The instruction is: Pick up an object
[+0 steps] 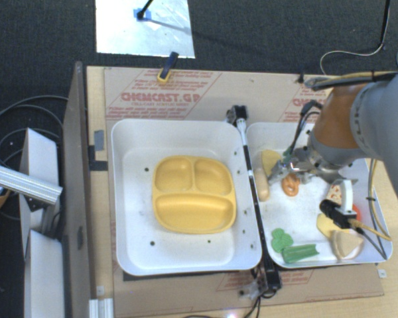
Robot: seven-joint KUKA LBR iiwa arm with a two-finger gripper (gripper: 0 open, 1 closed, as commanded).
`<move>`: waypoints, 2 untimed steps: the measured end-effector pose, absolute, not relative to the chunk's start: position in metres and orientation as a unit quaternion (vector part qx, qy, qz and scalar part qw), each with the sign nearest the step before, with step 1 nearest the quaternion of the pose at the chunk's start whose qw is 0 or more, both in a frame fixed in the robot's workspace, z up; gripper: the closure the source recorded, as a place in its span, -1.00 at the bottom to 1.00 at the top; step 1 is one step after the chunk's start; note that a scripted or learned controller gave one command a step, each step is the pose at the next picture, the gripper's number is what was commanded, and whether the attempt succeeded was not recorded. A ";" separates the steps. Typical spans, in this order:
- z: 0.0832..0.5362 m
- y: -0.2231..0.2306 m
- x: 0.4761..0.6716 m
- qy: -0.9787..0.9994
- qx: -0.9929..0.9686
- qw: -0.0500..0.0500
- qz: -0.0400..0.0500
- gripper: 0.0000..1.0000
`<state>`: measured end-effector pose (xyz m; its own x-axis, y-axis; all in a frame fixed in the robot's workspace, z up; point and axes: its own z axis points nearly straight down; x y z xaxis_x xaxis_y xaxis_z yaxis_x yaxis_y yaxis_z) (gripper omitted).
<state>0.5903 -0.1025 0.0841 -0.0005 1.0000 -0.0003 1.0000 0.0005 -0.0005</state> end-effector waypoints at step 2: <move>0.208 -0.033 0.610 -0.711 -0.703 -0.004 -0.006 1.00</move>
